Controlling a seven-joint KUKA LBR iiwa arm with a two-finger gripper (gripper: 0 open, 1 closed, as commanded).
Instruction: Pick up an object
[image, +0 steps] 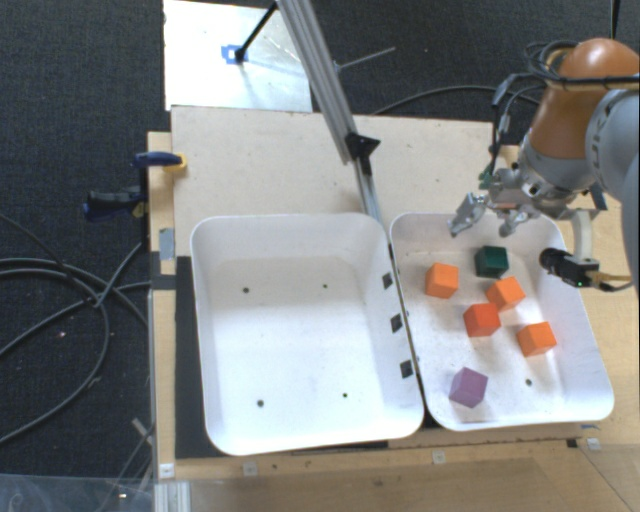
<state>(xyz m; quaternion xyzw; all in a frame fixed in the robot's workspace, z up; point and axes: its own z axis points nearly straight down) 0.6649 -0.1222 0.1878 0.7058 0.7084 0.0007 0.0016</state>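
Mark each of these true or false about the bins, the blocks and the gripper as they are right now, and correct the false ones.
1. All the blocks lie in the right bin. True.
2. There are two green blocks. False: there is one dark green block, along with four orange ones and one purple block.
3. The gripper holds an orange block between its fingers. False: its fingers are spread and have nothing between them, above the far end of the right bin.
4. The purple block lies nearest the near rim of its bin. True.
5. The dark green block is the block closest to the gripper. True.
6. The left bin holds the purple block. False: it sits in the right bin.
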